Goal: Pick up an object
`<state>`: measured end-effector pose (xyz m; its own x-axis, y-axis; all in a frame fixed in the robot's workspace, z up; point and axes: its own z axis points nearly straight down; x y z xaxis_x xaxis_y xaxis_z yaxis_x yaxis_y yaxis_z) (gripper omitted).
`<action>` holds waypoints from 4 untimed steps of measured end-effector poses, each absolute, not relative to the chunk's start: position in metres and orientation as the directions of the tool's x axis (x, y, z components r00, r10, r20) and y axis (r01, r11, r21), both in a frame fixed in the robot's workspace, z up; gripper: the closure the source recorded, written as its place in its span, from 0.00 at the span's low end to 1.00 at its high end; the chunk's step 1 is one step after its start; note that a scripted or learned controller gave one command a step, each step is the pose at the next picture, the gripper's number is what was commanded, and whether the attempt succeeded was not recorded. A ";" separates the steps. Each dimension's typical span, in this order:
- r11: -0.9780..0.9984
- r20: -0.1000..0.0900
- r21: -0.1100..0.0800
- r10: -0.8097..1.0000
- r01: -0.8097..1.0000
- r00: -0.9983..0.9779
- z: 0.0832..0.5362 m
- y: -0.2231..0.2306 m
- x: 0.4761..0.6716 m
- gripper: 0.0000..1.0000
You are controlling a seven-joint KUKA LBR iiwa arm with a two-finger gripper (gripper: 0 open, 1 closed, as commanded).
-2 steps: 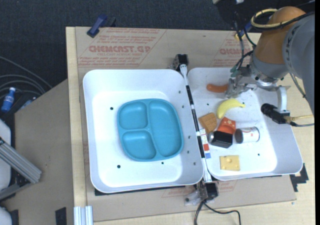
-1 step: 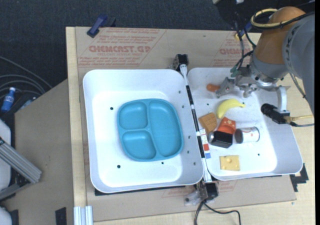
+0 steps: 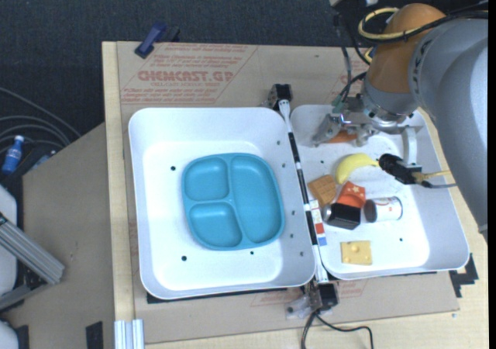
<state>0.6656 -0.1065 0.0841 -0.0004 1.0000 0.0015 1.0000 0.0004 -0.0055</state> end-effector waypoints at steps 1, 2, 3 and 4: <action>0.000 0.002 -0.009 1.000 1.000 0.000 0.094 -0.106 0.665 1.00; 0.000 0.002 -0.010 1.000 1.000 0.000 0.094 -0.106 0.665 0.00; -0.001 0.000 -0.002 1.000 1.000 0.001 0.084 -0.124 0.605 0.00; -0.002 0.001 0.000 1.000 1.000 0.002 0.095 -0.124 0.606 1.00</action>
<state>0.6058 -0.1237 0.0947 0.0017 1.0000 0.0007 1.0000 -0.0017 0.0005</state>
